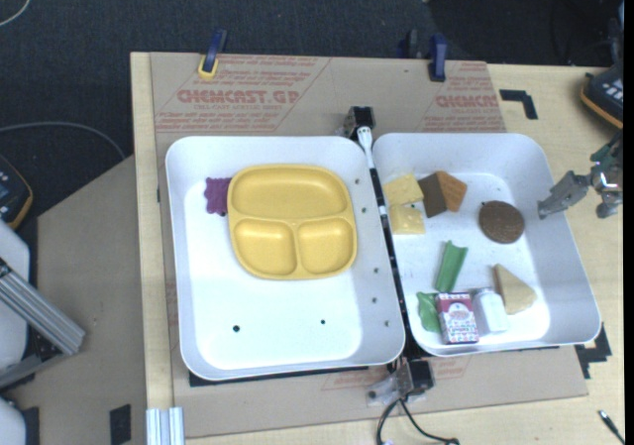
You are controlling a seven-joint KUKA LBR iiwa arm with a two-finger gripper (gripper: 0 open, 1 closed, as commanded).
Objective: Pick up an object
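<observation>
The right bin holds several small objects: two pale yellow blocks, a brown and orange block, a round brown disc, a green strip, a red and white carton, and a tan wedge. My gripper hangs at the bin's right rim, just right of the brown disc. Its fingers are spread, with nothing between them. It stands open and touches no object.
The left bin holds a yellow divided tray with a purple piece at its left side. Both bins rest on a cardboard sheet held by clamps at the back edge.
</observation>
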